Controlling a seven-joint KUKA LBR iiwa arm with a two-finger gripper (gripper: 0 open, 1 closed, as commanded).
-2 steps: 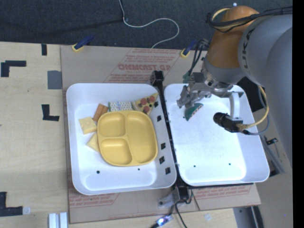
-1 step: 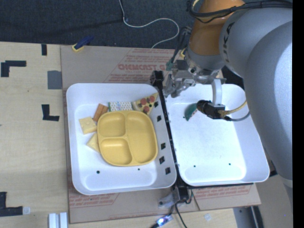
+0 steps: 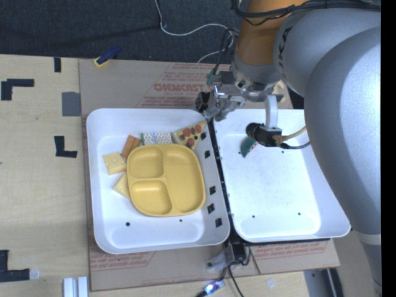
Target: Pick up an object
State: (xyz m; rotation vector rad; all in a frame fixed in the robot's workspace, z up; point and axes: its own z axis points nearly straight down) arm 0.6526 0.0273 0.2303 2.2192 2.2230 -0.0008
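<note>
My gripper hangs over the far end of the wall between the two bins, below the orange band of the arm. The left bin holds a yellow divided plate. Along the plate's far and left sides lie small items: a pale square piece, a brown piece, a patterned strip and a toy pizza slice. The pizza slice lies just below and left of the gripper. In the right bin a small green object lies near the far end, right of the gripper.
A black fitting with a cable hangs from the arm just above the green object. The arm's big grey body covers the right bin's far right corner. Cardboard lies under both bins, and a white cable runs behind them.
</note>
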